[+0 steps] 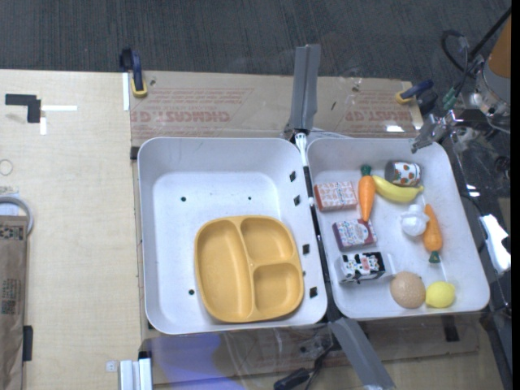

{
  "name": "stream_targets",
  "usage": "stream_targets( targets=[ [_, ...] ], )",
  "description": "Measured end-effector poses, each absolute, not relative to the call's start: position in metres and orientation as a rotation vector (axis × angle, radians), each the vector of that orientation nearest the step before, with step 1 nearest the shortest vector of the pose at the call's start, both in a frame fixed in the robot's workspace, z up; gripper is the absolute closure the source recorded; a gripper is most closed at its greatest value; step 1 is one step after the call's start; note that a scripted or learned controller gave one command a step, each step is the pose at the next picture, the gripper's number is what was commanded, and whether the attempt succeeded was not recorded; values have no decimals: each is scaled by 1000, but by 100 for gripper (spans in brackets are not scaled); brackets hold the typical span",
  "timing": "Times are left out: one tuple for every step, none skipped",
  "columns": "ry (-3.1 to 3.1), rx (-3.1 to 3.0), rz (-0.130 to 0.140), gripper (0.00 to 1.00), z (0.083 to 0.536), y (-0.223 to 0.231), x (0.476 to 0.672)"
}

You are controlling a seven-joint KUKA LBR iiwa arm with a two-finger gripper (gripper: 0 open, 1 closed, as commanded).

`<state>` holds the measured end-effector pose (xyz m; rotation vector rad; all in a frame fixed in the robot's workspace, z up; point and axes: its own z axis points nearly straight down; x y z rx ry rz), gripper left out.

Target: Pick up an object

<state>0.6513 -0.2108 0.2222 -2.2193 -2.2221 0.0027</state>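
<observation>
The right bin (463,218) holds several small items. Among them are a banana (396,189), a carrot (366,195), a smaller carrot (432,232) and a white lump (414,222). There are also a pink carton (335,194), a pink box (353,234), a black-and-white carton (362,267), a brown egg (408,290), a lemon (440,295) and a small tin (402,171). My gripper (429,131) hangs over the bin's far right corner, above and apart from every item, with nothing seen in it.
A yellow divided plate (248,266) lies in the left bin (162,218). A grey post (305,88) rises behind the divider between the bins. Cardboard (211,108) lies behind both bins. Clamps (134,75) sit at its corners.
</observation>
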Motion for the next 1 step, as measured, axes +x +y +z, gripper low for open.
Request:
stream_targets(
  targets=[
    [-2409, -2015, 2, 0, 152, -147, 659]
  ],
)
